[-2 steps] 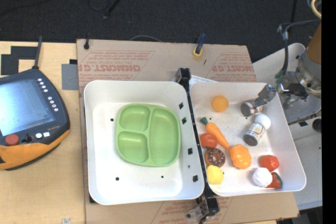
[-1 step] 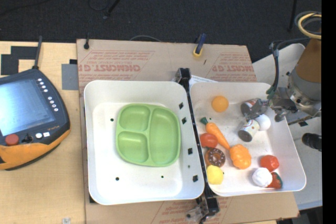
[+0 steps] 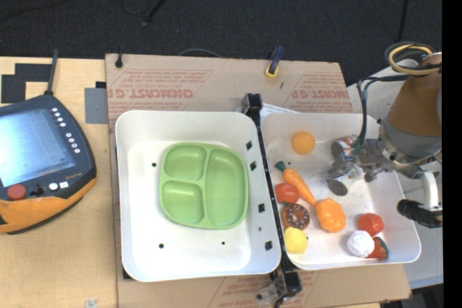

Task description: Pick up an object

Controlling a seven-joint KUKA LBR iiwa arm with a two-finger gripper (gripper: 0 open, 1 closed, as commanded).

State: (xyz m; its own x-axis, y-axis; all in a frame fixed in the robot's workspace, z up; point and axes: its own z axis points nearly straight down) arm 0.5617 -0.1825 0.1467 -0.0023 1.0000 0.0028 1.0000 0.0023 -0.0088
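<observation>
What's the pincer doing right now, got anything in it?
Pincer: low in the right bin, near the carrot; whether it is open or closed cannot be told, and nothing is visibly held.

Bench [image 3: 43, 256]: cardboard sheet [image 3: 188, 86] under two white bins [image 3: 137, 242]; teach pendant [image 3: 40, 162] at left.

In the right bin [image 3: 411, 245] we see toy foods: an orange ball [image 3: 303, 143] at the far side, a carrot [image 3: 299, 185] beside a red tomato [image 3: 286, 192], a chocolate doughnut [image 3: 295, 215], a yellow lemon [image 3: 295, 240] nearest.
</observation>
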